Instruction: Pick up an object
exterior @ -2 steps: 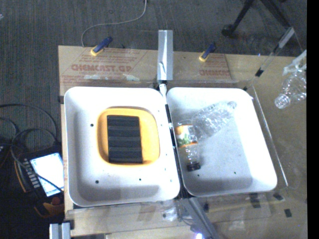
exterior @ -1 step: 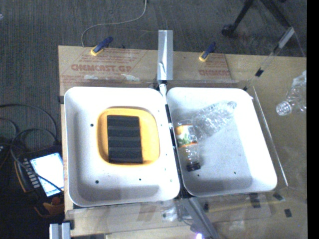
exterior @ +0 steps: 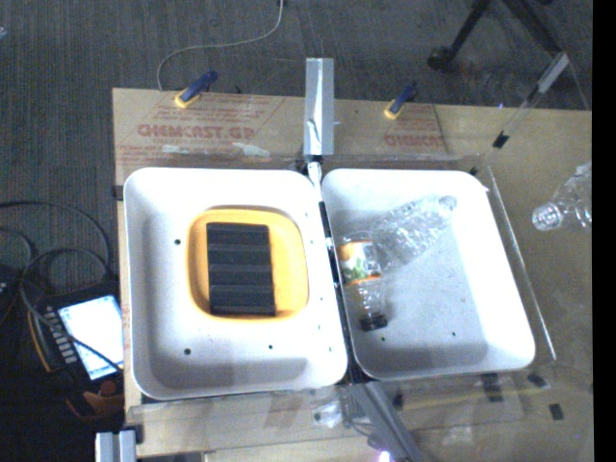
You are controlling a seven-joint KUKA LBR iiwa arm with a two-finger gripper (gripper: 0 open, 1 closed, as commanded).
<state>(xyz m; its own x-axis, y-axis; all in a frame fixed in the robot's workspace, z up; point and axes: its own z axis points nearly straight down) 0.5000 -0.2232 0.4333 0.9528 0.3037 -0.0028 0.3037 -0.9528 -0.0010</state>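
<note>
The right bin (exterior: 500,287) holds a small bottle with an orange and green label and a dark cap (exterior: 364,279) against its left wall, and a crumpled clear plastic bottle (exterior: 412,227) touching it above; both look light, the clear one thin, slippery and easily crushed. The small bottle's stiff body seems the better hold, though that wall crowds it. The left bin (exterior: 154,335) holds a yellow tray with a black ribbed pad (exterior: 243,266); I cannot tell the gripper's state.
</note>
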